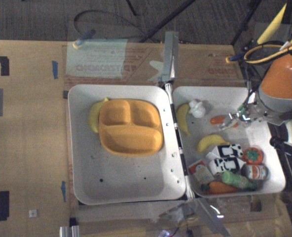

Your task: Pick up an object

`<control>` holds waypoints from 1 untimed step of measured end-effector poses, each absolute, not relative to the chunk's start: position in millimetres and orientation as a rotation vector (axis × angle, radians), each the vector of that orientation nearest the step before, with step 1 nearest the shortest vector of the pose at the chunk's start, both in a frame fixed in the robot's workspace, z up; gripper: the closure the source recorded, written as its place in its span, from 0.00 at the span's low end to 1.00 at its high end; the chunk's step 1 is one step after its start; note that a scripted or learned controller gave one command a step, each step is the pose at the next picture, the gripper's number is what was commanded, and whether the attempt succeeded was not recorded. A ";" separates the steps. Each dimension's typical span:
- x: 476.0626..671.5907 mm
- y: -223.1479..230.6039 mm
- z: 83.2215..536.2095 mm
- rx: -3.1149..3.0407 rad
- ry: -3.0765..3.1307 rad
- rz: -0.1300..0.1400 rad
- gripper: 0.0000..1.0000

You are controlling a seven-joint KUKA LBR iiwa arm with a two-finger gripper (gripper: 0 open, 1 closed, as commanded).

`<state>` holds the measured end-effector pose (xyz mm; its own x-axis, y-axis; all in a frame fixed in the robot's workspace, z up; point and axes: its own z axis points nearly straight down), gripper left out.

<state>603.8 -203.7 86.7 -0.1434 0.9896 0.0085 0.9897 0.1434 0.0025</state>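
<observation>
From my remote console: the gripper hangs over the right bin, just beside a small orange-red piece lying at its left; whether the claw is apart or together I cannot tell. A banana lies near, below it.

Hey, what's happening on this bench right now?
A grey robot arm with an orange band reaches in from the right over the right bin, its gripper low near a small red-orange item. That bin holds toy food, including two bananas. The left bin holds an orange divided tray. No grasp is visible.
</observation>
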 end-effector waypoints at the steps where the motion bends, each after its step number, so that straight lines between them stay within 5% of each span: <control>1: 604.6 -206.0 97.8 -2.059 -2.377 -0.009 1.00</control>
<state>604.6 -206.0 97.8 -0.1425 0.9898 0.0013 0.9898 0.1425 0.0063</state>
